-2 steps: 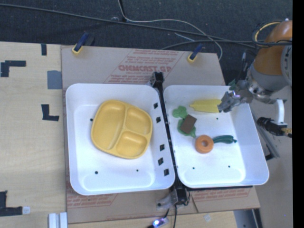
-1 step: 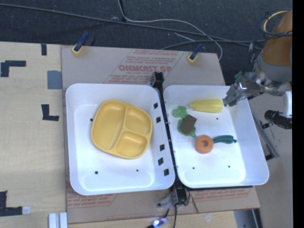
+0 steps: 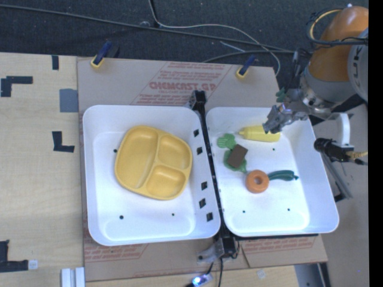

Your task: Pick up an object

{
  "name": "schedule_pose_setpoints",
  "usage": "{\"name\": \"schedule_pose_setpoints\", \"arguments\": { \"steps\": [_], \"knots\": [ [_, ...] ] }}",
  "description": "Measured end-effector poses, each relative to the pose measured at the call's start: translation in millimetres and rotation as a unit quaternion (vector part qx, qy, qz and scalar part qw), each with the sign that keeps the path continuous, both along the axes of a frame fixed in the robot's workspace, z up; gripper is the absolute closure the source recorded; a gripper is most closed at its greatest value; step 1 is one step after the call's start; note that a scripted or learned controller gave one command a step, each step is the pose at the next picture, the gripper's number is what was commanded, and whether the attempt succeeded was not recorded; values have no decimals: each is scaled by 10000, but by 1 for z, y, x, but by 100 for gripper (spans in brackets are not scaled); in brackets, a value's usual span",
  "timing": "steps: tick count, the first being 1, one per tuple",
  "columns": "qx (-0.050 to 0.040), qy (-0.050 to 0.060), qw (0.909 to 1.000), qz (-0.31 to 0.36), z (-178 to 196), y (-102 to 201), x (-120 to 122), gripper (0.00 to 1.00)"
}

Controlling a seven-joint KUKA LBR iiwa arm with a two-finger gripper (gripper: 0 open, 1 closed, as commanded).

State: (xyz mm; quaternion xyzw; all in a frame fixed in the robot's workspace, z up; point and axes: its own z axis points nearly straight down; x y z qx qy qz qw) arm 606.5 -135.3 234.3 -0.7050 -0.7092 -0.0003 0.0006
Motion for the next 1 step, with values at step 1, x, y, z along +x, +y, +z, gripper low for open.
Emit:
{"name": "schedule_pose_setpoints", "arguments": {
  "steps": [1],
  "knots": [
    [0, 8, 10000, 1, -6, 53, 0, 100]
  ]
}}
